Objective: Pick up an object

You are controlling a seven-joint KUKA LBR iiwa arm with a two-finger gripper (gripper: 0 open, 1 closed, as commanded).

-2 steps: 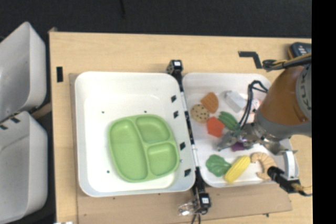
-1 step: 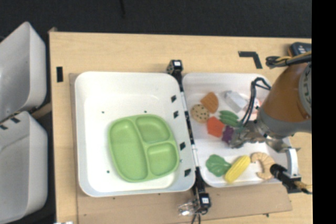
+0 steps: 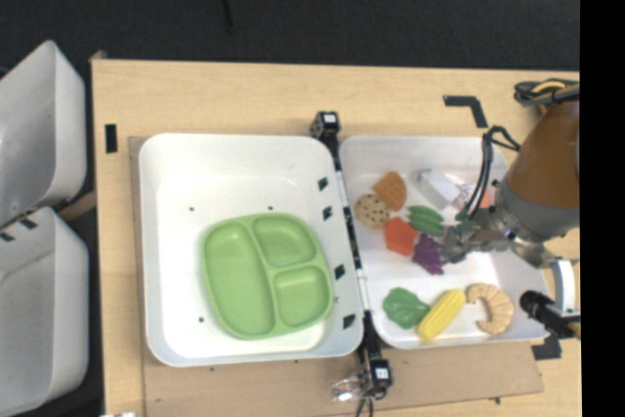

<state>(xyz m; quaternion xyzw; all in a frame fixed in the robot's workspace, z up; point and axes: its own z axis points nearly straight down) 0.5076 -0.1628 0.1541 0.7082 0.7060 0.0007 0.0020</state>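
Observation:
The right bin (image 3: 391,156) holds several toy foods: a cookie (image 3: 371,209), an orange-brown piece (image 3: 391,189), a red piece (image 3: 399,235), a green pepper-like piece (image 3: 425,219), a purple piece (image 3: 428,255), a green leafy piece (image 3: 404,307), a yellow corn (image 3: 441,313), a croissant (image 3: 491,306) and a white-grey item (image 3: 441,185). My gripper (image 3: 457,243) hangs low in this bin, just right of the purple and green pieces. Its fingers are dark and blend together.
The left bin (image 3: 176,161) holds a green divided plate (image 3: 267,274). The arm's grey body with orange band (image 3: 547,176) covers the right bin's right side. Cables (image 3: 483,176) trail near the wrist. The wooden bench (image 3: 225,93) surrounds both bins.

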